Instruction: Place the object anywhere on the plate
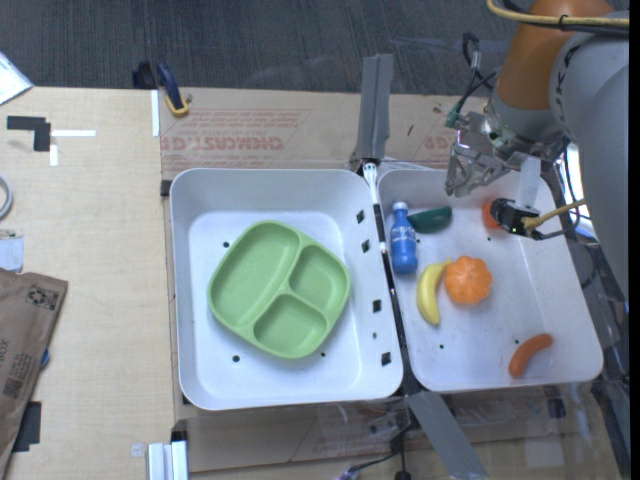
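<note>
A green plate (279, 288) with three compartments lies in the left bin (200, 378). The right bin (560, 368) holds a blue bottle (402, 238), a dark green item (431, 219), a yellow banana (429, 293), an orange (467, 280), an orange-red carrot-like piece (529, 354) and a small red item (492, 212) at the back. My gripper (468, 176) hangs over the back of the right bin, above and just right of the dark green item, with nothing seen between its fingers.
A grey divider post (376, 108) rises between the bins at the back. Cardboard (260, 133) lies behind the left bin. A black and yellow cable part (525, 218) hangs beside the wrist.
</note>
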Robot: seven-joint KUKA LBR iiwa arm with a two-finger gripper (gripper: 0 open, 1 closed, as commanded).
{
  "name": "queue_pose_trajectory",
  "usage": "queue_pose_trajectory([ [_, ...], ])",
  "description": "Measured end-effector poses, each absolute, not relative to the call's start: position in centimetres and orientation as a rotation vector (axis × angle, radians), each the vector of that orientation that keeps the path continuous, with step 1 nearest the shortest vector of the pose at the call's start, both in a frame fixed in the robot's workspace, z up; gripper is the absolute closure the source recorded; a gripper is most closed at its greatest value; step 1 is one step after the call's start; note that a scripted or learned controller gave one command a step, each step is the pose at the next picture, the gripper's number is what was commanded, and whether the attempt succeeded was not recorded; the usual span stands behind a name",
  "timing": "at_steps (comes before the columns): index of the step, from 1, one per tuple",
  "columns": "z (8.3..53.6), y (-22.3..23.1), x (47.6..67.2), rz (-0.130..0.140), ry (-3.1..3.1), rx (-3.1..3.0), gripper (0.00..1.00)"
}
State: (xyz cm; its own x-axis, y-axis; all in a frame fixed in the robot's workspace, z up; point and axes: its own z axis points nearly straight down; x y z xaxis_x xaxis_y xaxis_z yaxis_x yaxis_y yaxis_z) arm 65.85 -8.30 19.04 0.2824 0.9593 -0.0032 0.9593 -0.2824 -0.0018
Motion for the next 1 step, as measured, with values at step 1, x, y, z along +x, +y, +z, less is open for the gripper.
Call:
queue_pose_trajectory([
  [1, 11.31, -11.29, 65.87, -0.002, 2.402, 2.024, 1.00],
])
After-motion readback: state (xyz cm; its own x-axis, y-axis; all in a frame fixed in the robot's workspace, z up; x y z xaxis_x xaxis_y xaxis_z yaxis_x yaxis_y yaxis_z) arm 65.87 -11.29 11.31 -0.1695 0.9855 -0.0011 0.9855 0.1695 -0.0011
